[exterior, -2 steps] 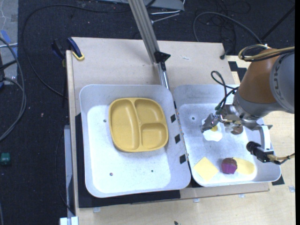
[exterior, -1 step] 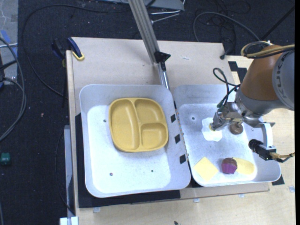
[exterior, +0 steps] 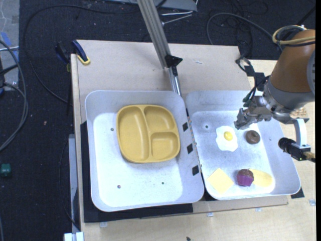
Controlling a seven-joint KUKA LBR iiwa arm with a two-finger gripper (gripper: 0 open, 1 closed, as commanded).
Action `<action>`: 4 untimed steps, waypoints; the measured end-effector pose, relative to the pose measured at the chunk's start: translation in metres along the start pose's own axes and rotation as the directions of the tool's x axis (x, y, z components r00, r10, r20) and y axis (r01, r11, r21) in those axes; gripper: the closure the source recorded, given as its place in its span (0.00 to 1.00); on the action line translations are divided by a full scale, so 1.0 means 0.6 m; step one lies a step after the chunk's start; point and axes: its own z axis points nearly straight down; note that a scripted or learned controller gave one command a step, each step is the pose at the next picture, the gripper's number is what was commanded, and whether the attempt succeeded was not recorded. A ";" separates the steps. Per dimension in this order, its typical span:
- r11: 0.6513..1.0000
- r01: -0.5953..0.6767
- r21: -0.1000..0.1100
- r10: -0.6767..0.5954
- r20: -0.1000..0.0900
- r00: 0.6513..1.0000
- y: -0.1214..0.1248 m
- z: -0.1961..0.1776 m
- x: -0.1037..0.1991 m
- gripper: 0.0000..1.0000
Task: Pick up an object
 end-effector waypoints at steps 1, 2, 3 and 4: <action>1.000 0.000 -0.001 0.000 0.000 1.000 0.002 -0.040 0.000 1.00; 1.000 0.005 0.004 -0.005 -0.002 1.000 0.011 -0.027 0.098 1.00; 1.000 0.002 0.003 -0.002 -0.001 1.000 0.015 -0.019 0.176 1.00; 1.000 0.005 0.001 -0.005 -0.002 1.000 0.032 -0.045 0.260 1.00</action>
